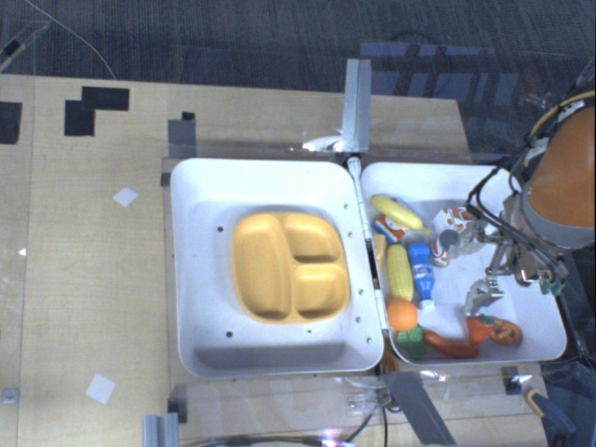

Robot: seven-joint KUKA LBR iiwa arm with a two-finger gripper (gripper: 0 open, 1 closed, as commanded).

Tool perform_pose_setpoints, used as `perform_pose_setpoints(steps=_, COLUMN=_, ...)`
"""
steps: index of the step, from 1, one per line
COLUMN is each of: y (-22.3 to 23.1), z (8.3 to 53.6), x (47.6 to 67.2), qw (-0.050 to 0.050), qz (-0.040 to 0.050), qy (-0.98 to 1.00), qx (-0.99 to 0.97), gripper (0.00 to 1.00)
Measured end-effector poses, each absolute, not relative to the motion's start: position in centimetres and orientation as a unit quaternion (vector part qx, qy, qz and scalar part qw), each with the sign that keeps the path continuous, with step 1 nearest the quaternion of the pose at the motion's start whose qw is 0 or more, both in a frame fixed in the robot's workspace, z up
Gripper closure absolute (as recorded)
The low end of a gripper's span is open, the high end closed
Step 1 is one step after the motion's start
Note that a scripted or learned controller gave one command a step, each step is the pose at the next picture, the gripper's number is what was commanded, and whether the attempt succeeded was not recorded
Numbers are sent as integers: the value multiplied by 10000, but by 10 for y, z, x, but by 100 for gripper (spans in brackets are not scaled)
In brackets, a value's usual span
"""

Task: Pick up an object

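A pale wooden worktop point(84, 277) carries two shallow white plastic bins side by side, seen from above at a slant. The left bin point(200, 343) has smooth rounded corners and holds a glossy yellow tray point(287, 266) with three moulded compartments, lying flat near its middle.

The right bin point(549, 338) holds a cluster of small toy foods. Along its left wall lie a curved yellow banana point(398, 214), a knobbly yellow corn cob point(399, 270) and a small blue bottle with a white cap point(422, 274) just beside the cob. Below them sits a round orange fruit point(402, 316), with a green piece point(413, 344) touching it. A long red-orange carrot-like toy point(453, 345) lies along the near wall, and an orange item point(503, 331) rests beside it. A small white and red object point(453, 219) sits near the far wall.

The grey arm with its orange band point(566, 182) reaches in from the right, black cables looping around the wrist. Its metal hand point(482, 296) points down over the right bin, just above the orange items; whether its fingers are spread or pressed together cannot be told
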State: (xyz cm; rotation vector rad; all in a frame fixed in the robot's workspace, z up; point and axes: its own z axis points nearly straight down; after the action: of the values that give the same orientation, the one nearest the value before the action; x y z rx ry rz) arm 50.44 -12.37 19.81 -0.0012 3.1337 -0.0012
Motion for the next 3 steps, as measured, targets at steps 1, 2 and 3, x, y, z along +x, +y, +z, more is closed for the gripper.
perform_pose_setpoints(steps=1, y=-155, z=114, x=523, qw=75, qz=-11, qy=10000, qx=-51, gripper=0)
perform_pose_setpoints(steps=2, y=-147, z=88, x=625, qw=64, qz=3, qy=9904, qx=1379, gripper=0)
perform_pose_setpoints(steps=3, y=-145, z=103, x=629, qw=131, qz=3, qy=9909, qx=1343, gripper=100)
